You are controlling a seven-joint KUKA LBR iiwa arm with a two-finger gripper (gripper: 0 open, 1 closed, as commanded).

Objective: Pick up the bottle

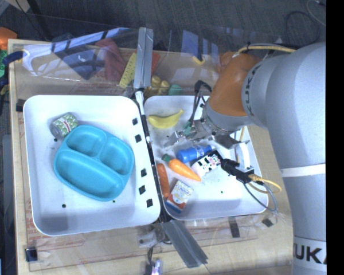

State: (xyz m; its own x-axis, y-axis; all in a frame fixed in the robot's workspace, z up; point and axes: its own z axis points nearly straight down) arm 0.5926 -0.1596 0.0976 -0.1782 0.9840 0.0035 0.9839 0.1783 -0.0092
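The blue bottle (194,153) lies right of centre in the right bin (249,202), touching the carrot (183,168), just below the hand (189,132), whose grip I cannot tell, so a descent risks catching that carrot or the banana (164,120) instead.

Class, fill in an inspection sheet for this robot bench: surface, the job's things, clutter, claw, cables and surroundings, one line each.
Surface: two white bins side by side, left bin and right bin.
Job's things: blue bottle lying in the right bin, beside the carrot.
Clutter: banana, black-and-white toy and small packet in the right bin; blue divided plate and small can in the left bin.
Claw: claw low over the right bin, just above the bottle; whether it grips cannot be told.
Cables: black and yellow cable trailing from the wrist.
Surroundings: dark floor; toys behind the bins.
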